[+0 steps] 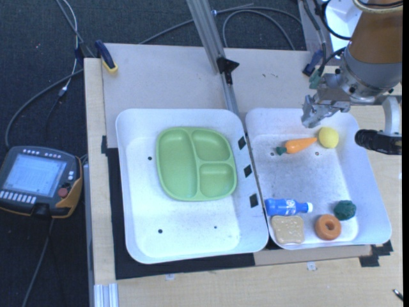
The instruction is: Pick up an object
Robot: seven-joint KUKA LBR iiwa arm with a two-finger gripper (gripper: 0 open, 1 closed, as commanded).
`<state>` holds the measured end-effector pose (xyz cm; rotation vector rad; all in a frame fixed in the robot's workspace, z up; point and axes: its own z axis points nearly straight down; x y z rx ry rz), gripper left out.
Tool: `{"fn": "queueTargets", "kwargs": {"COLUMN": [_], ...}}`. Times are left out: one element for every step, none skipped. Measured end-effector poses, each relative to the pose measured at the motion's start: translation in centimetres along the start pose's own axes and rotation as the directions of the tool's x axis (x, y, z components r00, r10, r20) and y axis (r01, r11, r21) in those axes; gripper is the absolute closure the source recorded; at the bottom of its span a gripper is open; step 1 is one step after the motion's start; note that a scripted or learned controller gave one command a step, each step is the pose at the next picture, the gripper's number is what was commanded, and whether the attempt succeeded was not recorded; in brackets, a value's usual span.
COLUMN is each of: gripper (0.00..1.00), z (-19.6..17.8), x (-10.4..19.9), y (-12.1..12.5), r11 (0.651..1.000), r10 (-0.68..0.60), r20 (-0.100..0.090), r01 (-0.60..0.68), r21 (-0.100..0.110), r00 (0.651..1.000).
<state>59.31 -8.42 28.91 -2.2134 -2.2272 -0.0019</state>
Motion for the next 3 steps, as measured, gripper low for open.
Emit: {"fn": "queueTargets", "kwargs": {"gripper": [1.0, 1.0, 1.0], "z": [1.0, 3.1, 4.4], "x": [5.6, 10.7, 15.1], "y": [0.9, 0.6, 0.1], "r11": [1.0, 1.0, 1.0], "r10": [-0.001, 0.001, 0.001], "r20": [-0.001, 0.0, 0.0], "r01": [0.001, -0.001, -0.001], "r21": [0.002, 0.003, 0.003], "r00": [1.0, 1.0, 1.0]}}
